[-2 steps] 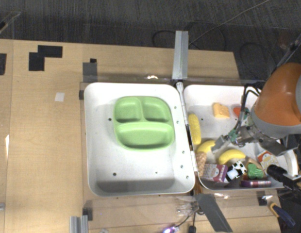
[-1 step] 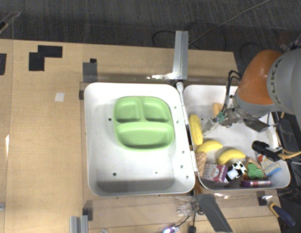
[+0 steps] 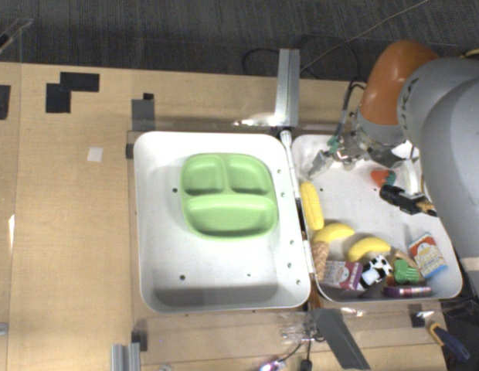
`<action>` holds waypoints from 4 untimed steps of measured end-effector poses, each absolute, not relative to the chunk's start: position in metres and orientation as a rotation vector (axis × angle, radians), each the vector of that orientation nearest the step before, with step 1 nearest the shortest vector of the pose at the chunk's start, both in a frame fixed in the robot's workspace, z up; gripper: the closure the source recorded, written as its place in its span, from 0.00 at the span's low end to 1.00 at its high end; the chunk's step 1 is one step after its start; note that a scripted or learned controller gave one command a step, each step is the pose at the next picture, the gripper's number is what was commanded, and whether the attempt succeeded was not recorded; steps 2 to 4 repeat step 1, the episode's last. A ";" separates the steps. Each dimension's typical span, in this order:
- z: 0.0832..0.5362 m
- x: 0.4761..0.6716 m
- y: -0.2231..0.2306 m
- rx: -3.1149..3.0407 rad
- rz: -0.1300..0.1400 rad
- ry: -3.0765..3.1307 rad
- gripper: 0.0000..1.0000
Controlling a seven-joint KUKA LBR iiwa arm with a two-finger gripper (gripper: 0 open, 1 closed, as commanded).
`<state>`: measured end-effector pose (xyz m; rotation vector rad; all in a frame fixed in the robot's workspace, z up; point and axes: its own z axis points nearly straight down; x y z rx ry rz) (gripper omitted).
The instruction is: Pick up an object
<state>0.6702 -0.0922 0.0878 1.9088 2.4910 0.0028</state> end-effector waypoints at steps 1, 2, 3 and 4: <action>0.091 0.585 -0.096 2.004 0.012 2.407 0.00; 0.091 0.585 -0.096 2.004 0.012 2.407 0.00; 0.091 0.585 -0.096 2.004 0.012 2.407 0.00; 0.091 0.585 -0.096 2.004 0.012 2.407 0.00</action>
